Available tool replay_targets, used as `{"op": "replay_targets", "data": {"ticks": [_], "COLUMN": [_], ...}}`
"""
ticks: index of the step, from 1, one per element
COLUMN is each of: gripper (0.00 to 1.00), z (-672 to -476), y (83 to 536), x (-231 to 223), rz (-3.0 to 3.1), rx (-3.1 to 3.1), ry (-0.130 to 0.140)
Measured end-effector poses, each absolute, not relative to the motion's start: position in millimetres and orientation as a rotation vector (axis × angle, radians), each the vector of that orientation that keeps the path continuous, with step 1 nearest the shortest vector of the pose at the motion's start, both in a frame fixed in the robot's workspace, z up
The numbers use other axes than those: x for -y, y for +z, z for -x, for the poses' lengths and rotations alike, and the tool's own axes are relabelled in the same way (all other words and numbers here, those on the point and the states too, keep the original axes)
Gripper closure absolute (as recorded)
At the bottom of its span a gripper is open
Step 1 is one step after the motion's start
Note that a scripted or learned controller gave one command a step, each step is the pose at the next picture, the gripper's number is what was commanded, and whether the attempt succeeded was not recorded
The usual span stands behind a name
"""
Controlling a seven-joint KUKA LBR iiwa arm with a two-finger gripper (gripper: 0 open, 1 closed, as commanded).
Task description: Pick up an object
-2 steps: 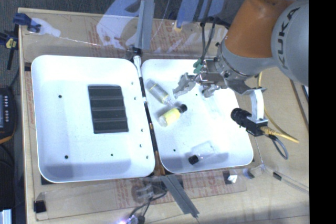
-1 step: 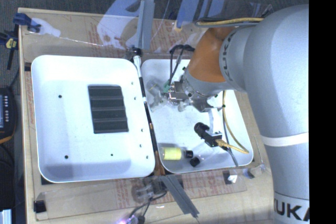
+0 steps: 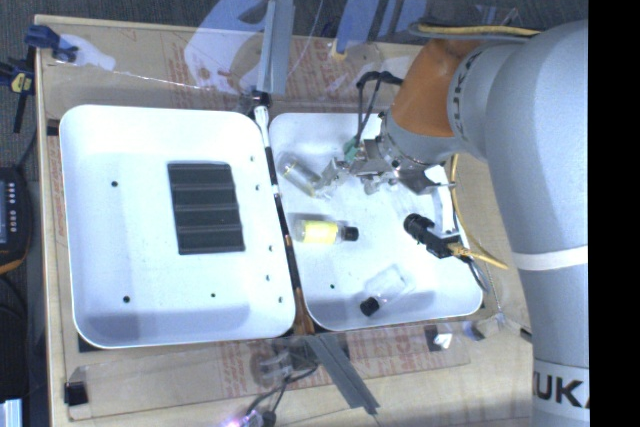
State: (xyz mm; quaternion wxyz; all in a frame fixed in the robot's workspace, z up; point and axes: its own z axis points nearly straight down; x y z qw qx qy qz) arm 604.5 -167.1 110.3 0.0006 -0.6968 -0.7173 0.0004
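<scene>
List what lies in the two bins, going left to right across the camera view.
Black ridged panel in the left bin → yellow bottle with a black cap → clear bottle with a black cap, both in the right bin. A small clear item overlaps the yellow bottle's span, so it is left out.

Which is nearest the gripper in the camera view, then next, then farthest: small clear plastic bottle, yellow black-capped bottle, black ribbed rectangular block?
1. Small clear plastic bottle, right bin, beside the gripper.
2. Yellow black-capped bottle, mid right bin.
3. Black ribbed rectangular block, left bin.
</scene>
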Motion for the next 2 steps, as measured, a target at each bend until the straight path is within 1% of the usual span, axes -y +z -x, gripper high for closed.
{"op": "replay_targets", "data": {"ticks": [1, 2], "gripper": [0.00, 1.00], "z": [-651.1, -651.0], "y": [93.8, 103.0], "x": [112.4, 110.0], "rz": [2.146, 2.137], "rx": [2.301, 2.304], "ry": [0.002, 0.002]}}
